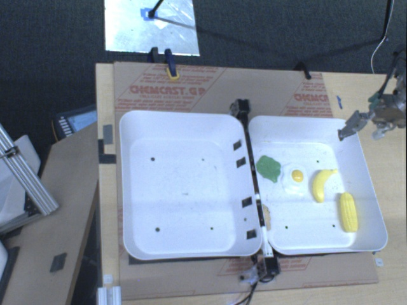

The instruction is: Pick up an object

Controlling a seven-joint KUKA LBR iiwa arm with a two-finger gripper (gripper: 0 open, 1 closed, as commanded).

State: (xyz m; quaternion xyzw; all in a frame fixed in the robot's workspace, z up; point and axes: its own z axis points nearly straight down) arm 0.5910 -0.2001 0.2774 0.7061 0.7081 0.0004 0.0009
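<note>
Evidently we wait: end effector point(351, 127) — grip state unclear — above the right bin's point(372, 189) far rim, banana point(322, 184) nearer us.

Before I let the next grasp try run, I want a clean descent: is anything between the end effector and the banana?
Nothing visible. The end effector is above the right bin's far right corner; the banana lies uncovered, with the fried egg and corn cob beside it.

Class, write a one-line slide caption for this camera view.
Gripper at the right bin's far corner, above a green piece, fried egg, banana and corn cob.
</note>
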